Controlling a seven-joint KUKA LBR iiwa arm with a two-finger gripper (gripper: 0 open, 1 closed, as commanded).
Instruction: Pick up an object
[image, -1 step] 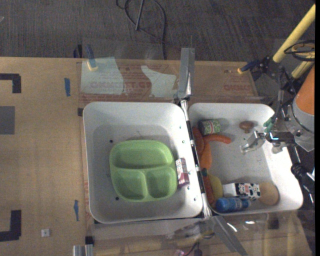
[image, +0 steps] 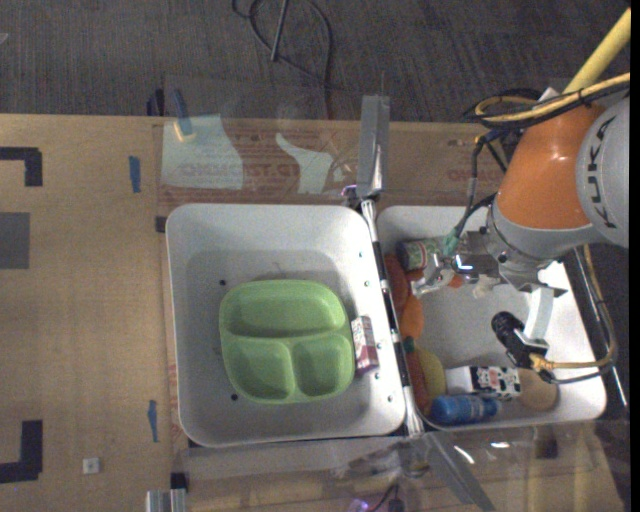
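My tool: over right bin, grip state unreadable.
Left bin: green divided plate.
Near tool: blue bottle.

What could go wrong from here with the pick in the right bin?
1. Clutter: the blue bottle, the black-and-white carton and the yellow item lie packed along the right bin's near edge, so a grab could catch two things or push one aside.
2. Wall contact: the orange items sit against the divider, leaving little room for a finger on that side.
3. The gripper is partly hidden under the wrist, so its aim is hard to confirm.
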